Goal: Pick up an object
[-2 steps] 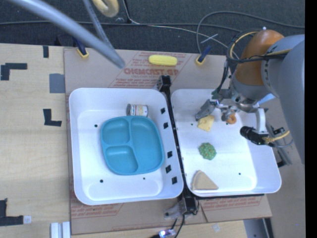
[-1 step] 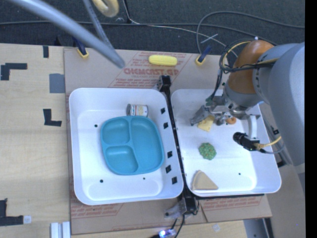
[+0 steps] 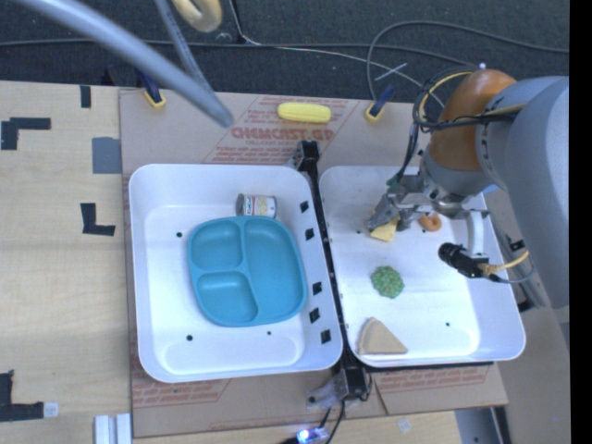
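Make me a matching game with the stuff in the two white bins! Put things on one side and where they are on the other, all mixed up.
Things:
1. blue divided plastic plate
2. small metal can
3. green bumpy broccoli toy
4. tan wedge-shaped sandwich piece

Places:
A. near front edge of the right bin
B. middle of the right bin
C. middle of the left bin
D. just behind the plate, in the left bin

Pairs: 1-C, 2-D, 3-B, 4-A
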Tool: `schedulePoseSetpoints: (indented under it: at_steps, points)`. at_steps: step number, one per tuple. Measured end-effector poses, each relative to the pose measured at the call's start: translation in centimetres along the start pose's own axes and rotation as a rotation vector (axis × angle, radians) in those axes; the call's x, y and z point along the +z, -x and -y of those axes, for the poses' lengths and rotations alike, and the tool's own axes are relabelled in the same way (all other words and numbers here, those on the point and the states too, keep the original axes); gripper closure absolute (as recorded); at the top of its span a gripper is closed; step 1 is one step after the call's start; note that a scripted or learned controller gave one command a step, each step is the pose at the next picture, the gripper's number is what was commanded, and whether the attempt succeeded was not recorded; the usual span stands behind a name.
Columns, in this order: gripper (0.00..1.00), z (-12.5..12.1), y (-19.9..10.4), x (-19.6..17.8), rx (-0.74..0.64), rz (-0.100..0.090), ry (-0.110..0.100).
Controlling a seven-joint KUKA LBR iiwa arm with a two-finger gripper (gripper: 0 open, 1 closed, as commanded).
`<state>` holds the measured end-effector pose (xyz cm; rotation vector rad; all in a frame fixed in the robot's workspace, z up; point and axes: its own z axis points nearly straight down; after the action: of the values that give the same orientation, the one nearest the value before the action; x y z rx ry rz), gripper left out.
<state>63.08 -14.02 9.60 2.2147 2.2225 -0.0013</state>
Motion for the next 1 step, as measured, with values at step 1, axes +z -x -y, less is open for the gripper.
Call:
schedulePoseSetpoints:
  at_steps: [1]
  points:
    - [1.0,0.14,0.45,-6.18,0.003,-0.003,0.001]
